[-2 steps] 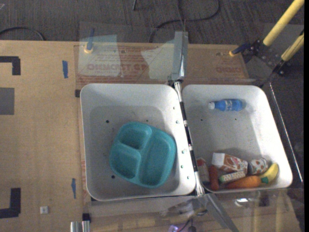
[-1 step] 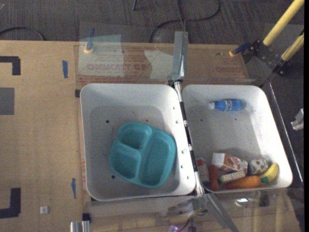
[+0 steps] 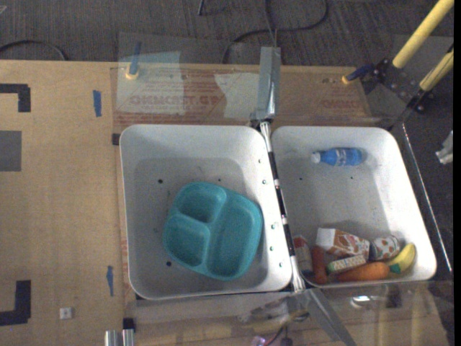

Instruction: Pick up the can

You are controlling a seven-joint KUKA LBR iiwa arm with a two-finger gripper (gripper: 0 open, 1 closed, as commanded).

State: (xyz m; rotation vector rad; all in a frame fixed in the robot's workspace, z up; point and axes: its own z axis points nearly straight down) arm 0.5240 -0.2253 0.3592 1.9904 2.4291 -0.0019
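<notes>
The can [image 3: 386, 247] is small, with a white and orange printed side. It lies on its side at the front right of the right bin [image 3: 403, 186]. It is wedged in a cluster of items: a yellow banana [image 3: 405, 258] touches it on the right, an orange carrot [image 3: 366, 271] lies just in front of it, and a printed carton [image 3: 348, 243] lies to its left.
A blue water bottle [image 3: 338, 156] lies alone at the back of the right bin. More small packages [image 3: 304, 252] crowd that bin's front left corner. The left bin [image 3: 144, 164] holds a teal divided plate [image 3: 213, 230]. Yellow-handled clamps [image 3: 425, 27] stand at the back right.
</notes>
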